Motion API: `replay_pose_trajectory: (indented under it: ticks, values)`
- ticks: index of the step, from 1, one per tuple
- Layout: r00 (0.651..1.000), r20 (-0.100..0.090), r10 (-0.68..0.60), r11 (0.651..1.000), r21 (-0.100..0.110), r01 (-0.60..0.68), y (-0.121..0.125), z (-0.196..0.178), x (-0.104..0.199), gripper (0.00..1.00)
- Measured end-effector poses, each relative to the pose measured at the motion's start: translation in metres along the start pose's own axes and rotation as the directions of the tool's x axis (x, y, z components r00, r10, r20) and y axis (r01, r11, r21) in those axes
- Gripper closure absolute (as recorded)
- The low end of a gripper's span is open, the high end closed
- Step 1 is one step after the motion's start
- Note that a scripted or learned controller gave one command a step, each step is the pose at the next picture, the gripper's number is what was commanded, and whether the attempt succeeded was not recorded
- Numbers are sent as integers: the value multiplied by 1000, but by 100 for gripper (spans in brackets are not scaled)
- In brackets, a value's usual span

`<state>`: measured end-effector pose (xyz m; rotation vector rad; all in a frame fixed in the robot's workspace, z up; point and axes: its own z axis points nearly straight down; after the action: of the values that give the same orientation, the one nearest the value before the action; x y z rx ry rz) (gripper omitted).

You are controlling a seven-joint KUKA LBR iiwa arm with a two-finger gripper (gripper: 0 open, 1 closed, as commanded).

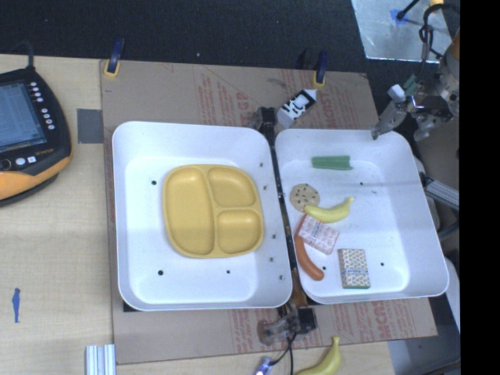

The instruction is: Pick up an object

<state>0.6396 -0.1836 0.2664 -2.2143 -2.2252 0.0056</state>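
Gripper (400, 121) near far right corner of right bin (406, 148): grey metal, thin pale fingers (385, 123), small white block on side. Black cables looped above it, yellow cap on top. Orange sliver beside cables.

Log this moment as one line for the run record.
end effector: above right bin's far-right corner, nothing held | banana, cookie, sausage in bin | stage: pre-grasp
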Motion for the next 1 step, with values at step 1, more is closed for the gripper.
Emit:
replay_pose_trajectory:
  ticks: [1]
  values:
    - [1000, -1, 1, 1000, 4, -1, -56, 147, 41, 0]
